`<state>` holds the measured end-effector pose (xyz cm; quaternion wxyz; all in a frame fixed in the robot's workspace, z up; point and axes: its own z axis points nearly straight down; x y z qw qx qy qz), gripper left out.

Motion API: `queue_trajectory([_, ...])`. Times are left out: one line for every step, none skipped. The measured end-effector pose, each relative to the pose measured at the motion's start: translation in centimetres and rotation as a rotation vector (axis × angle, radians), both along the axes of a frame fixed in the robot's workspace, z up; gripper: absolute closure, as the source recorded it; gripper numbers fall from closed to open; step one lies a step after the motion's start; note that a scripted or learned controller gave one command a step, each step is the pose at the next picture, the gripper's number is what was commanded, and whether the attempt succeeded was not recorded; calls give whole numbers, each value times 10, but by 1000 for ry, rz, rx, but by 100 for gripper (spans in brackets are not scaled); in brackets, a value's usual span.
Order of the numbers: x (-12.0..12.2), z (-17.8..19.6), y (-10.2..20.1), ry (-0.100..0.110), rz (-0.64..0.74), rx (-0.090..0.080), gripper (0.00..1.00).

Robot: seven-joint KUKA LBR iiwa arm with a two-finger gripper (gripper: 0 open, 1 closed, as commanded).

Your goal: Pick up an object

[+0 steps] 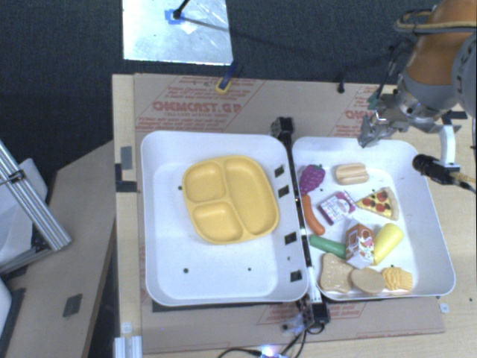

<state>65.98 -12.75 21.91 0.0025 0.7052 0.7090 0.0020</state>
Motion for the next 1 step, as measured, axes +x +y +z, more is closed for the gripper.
queue_trajectory([-4, -8, 57, 5, 3, 2, 100])
